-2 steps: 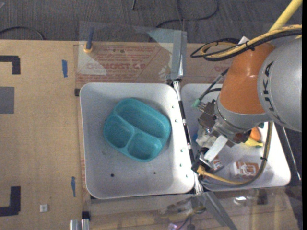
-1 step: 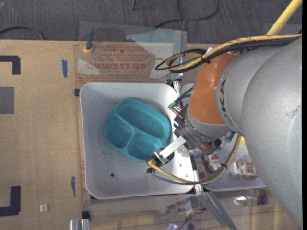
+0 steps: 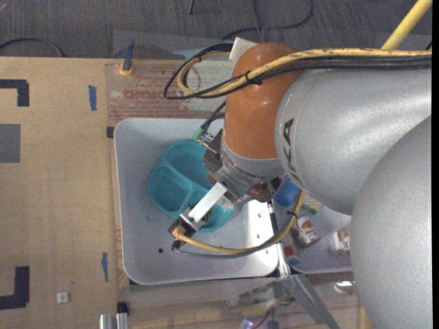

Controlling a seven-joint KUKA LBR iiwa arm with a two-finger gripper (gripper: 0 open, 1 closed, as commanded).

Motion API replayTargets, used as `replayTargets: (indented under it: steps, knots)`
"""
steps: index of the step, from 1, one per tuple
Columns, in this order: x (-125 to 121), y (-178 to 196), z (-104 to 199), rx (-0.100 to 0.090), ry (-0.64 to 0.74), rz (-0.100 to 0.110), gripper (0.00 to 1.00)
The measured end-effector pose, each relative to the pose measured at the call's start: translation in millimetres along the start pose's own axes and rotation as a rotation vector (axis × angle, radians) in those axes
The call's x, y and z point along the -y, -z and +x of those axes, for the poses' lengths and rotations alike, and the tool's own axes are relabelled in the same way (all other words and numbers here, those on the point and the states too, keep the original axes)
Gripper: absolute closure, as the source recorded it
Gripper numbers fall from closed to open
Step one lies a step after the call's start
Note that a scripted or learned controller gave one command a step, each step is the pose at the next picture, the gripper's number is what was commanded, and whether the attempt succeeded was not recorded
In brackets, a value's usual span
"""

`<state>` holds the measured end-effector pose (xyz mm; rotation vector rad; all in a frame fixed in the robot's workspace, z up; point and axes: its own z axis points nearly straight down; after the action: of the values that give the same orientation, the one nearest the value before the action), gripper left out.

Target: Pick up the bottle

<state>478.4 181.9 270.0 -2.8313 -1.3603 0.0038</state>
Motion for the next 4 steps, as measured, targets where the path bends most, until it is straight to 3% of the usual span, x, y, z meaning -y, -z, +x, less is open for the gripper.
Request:
replayTargets:
  steps: [1, 2, 3, 4]
  knots:
    - [-66, -3, -9, 0.000, -0.084, 0.000, 1.00]
    - [-90, -67, -57, 0.001, -0.090, 0.002, 1.00]
    - [-91, -58, -57, 0.001, -0.091, 0.003, 1.00]
    - [-108, -35, -134, 0.000, 0.114, 0.003, 1.00]
